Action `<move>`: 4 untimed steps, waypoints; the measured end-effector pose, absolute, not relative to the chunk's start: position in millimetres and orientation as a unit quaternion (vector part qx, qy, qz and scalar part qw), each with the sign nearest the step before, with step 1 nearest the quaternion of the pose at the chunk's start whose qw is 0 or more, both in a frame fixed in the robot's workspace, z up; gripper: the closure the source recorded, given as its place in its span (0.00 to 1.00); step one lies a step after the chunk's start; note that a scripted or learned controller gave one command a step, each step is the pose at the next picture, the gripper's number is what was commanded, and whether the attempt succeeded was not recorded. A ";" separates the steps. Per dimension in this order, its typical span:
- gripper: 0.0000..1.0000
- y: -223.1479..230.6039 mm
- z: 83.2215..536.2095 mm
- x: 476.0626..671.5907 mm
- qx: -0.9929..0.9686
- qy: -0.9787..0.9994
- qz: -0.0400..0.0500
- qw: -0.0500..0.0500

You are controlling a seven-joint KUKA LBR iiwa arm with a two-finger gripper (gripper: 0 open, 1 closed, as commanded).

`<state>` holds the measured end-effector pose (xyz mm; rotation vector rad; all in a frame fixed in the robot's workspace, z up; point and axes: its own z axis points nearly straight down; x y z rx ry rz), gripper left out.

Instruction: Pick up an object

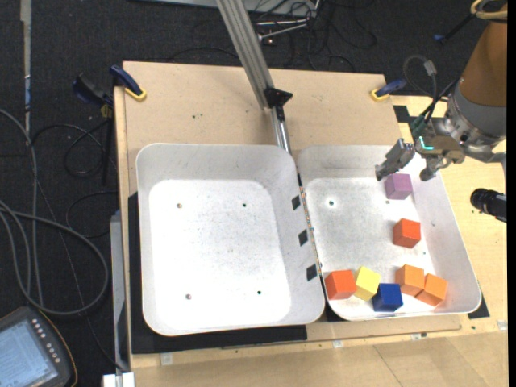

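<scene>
The pincer (pixel 412 161) hangs over the far right part of the right bin (pixel 347 196), its two dark fingers (pixel 393 160) spread wide apart, with nothing between them. The purple cube (pixel 398 186) lies just below the gap between the fingers in this view, on the bin floor; whether the fingertips touch it cannot be told. Behind the pincer the grey wrist rises to the right into the arm's orange band (pixel 489 59), with cables looping around it.

Nearer the camera in the same bin, an orange cube (pixel 407 233) lies apart from the purple one, close to the right wall. Along the near wall a row of blocks sits: an orange-red cube (pixel 341 284) at the left, a yellow cube (pixel 368 282) just beside it, a blue cube (pixel 389 297) touching the yellow one, then two orange cubes (pixel 422 282) close together in the near right corner.

The left bin (pixel 214 236) lies side by side with the right one, their rims meeting at the middle, where small black tabs show. Both bins rest on the tan counter (pixel 201 103). A slanted metal pole (pixel 246 39) crosses the far edge of the counter, and blue-and-yellow clamps (pixel 127 83) grip its far corners.
</scene>
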<state>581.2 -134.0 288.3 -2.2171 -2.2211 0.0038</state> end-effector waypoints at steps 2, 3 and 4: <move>0.00 -131.2 226.7 583.7 -0.707 -0.707 0.002 0.003; 0.00 -122.0 176.3 578.8 -0.707 -0.707 0.002 0.002; 0.00 -112.2 121.3 573.4 -0.707 -0.707 0.002 0.003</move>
